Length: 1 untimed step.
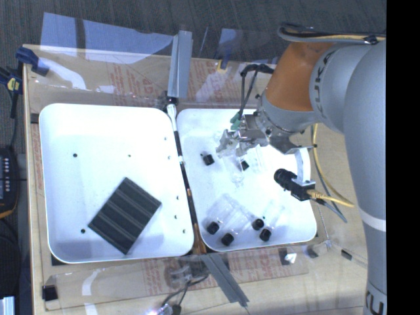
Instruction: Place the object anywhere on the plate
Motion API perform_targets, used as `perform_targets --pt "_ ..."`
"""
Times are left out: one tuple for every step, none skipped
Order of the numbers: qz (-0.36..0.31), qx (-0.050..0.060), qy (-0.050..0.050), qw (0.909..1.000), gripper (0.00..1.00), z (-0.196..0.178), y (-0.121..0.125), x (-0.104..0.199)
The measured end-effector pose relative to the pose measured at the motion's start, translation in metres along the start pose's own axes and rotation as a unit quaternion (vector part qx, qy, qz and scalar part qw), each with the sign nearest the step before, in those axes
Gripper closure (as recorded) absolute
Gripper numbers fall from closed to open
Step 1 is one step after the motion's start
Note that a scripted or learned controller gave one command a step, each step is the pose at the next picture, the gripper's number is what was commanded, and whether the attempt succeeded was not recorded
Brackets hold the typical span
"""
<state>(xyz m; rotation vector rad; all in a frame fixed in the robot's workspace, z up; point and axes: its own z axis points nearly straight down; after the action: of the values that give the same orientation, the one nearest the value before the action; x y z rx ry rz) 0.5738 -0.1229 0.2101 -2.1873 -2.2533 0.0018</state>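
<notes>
Gripper (237, 142) low over the right bin (197, 126); open or closed, impossible to tell. Just below it, a small black piece (244, 165) lying loose on the white floor, with another (207, 158) close by on the left. Further out, more black pieces (226, 239) among clear plastic. Well off left, in the other bin (59, 120), the dark ribbed plate (125, 215). Around both, plywood bench (98, 77) and grey carpet (131, 5).

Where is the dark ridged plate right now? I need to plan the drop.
The dark ridged plate lies in the left bin, in its lower middle, turned at a slant, apart from the gripper over the right bin.
</notes>
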Motion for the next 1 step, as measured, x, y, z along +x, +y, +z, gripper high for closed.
perform_targets --pt "0.0 0.002 0.0 1.0 1.0 0.0194 -0.0568 0.0621"
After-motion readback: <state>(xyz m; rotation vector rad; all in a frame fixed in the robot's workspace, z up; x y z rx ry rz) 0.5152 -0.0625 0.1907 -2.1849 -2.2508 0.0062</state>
